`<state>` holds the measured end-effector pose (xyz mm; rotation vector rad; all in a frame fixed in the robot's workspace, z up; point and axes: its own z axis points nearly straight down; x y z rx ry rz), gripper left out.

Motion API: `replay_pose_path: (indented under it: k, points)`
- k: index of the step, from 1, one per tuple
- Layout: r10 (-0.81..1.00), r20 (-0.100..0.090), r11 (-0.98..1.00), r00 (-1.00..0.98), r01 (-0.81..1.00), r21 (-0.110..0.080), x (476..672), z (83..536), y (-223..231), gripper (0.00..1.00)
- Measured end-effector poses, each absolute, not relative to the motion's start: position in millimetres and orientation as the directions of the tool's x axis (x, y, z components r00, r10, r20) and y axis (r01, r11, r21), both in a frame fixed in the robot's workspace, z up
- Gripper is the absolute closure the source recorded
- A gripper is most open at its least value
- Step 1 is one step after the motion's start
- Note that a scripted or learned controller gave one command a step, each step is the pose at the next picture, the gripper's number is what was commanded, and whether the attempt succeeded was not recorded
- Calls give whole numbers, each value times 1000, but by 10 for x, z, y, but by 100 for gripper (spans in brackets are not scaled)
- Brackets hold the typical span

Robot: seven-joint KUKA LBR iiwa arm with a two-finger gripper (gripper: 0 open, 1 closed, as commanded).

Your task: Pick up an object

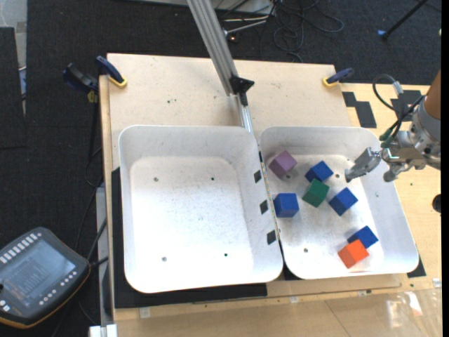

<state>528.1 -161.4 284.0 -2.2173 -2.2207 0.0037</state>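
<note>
The right bin holds several small cubes: a purple one, a green one, an orange one and several blue ones, such as the blue cube near the middle. My gripper hovers over the bin's right rim, up and to the right of that blue cube. Its fingers are spread open with nothing between them. One fingertip points toward the cubes without touching any.
The left bin stands beside the right one. A metal pole slants in from the top to the bins' shared edge. Blue clamps grip the board's back corners. A teach pendant lies at the lower left.
</note>
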Motion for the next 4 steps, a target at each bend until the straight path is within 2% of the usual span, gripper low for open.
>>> replay_pose_path:
  k: [1, 2, 4]
  points:
    - [1000, 0, 0, 0, 1000, 0, 5288, 2861, -1614, 0]
    - [1000, 1, 0, 0, 1000, -4, 5253, 2396, -1540, 0]
    - [1000, 1, 0, 0, 1000, -6, 5355, 1323, -1398, 0]
